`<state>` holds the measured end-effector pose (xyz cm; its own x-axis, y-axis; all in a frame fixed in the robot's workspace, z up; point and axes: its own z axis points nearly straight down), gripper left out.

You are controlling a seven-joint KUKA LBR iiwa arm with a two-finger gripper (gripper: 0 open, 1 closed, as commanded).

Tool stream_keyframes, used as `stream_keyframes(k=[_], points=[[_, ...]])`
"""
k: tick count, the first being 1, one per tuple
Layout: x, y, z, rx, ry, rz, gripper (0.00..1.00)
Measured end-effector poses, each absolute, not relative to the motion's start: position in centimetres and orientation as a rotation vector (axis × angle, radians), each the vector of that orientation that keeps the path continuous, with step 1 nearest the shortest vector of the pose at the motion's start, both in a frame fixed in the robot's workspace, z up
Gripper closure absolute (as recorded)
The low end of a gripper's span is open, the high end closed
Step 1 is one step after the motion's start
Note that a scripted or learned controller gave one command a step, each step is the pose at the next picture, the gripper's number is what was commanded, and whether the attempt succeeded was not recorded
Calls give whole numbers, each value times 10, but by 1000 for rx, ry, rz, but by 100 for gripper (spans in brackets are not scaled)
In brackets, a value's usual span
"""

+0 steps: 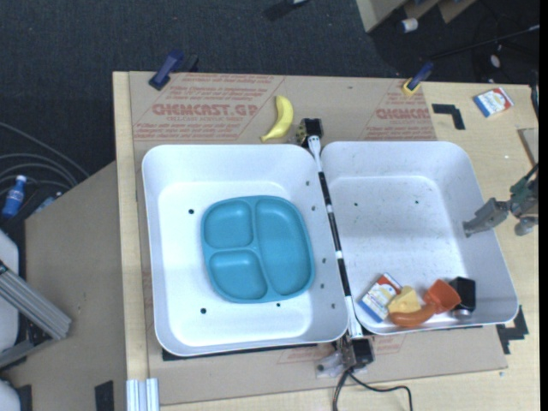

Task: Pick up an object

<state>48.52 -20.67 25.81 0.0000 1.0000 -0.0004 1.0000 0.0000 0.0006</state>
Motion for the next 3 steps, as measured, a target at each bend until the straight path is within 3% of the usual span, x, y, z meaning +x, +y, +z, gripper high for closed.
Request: stream_keyframes(k=[1, 2, 3], points=[[478, -222, 101, 2225, 2228, 1, 0], [479, -223, 112, 2224, 2222, 1, 100], [480, -224, 197, 2221, 2220, 0, 100]])
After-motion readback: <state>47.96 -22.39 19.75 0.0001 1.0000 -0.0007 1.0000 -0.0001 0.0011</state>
